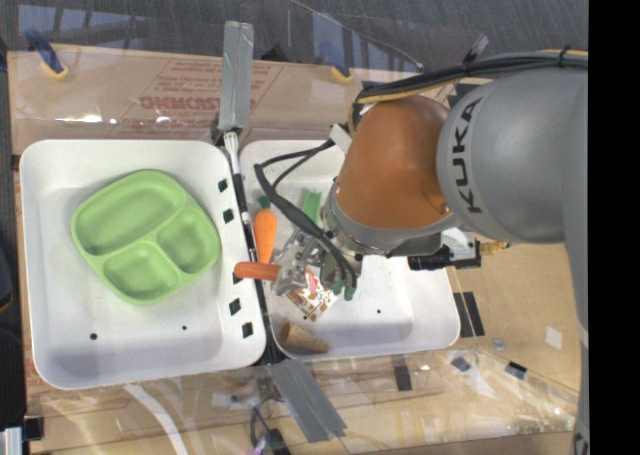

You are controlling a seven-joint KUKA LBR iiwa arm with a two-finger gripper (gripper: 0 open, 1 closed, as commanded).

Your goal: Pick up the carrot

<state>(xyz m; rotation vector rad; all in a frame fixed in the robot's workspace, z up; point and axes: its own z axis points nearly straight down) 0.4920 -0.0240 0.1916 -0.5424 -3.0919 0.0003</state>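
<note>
A: Where's the pincer?

B: Low centre of frame, in the right bin. Whether it is wide or narrow I can't tell; cables hide it.

A: And the carrot?

B: Just left of it and slightly higher, by the bin's left wall, long axis up-down. One carrot, one orange stick below it, one green plate in the left bin.

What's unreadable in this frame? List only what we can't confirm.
- Gripper, camera view: lost in cables and clutter below the wrist; open or shut cannot be told.
- Right white bin: its middle and far side are covered by the grey arm with the orange band.
- Green object beside the orange carrot: mostly hidden by cables and the arm, unidentifiable.
- Small orange piece at the bin wall: too small to identify.
</note>
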